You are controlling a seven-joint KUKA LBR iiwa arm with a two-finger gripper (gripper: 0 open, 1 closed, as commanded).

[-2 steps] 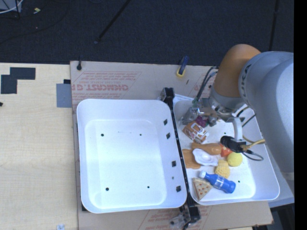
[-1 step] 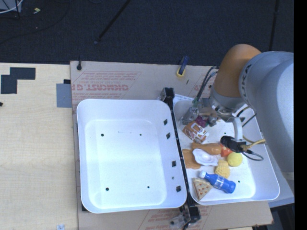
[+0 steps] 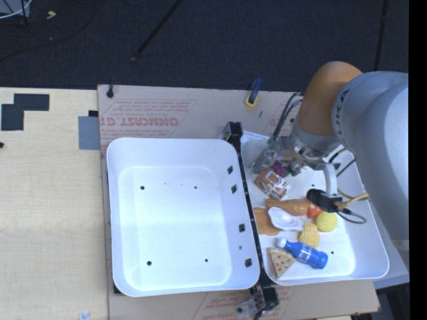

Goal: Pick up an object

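1. Gripper: lowered into the right bin's upper left corner; finger spacing cannot be told.
2. Patterned packet: lies just below the gripper, contact unclear.
3. Blue bottle: lies near the bin's front edge, beside a waffle wedge.
4. Yellow ball: right of a white scoop.
5. Left bin.

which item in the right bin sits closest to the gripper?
The brown-and-white patterned packet, at the far end of the pile just below the gripper. The blue plastic bottle and yellow ball lie farther toward the near side of the right bin.
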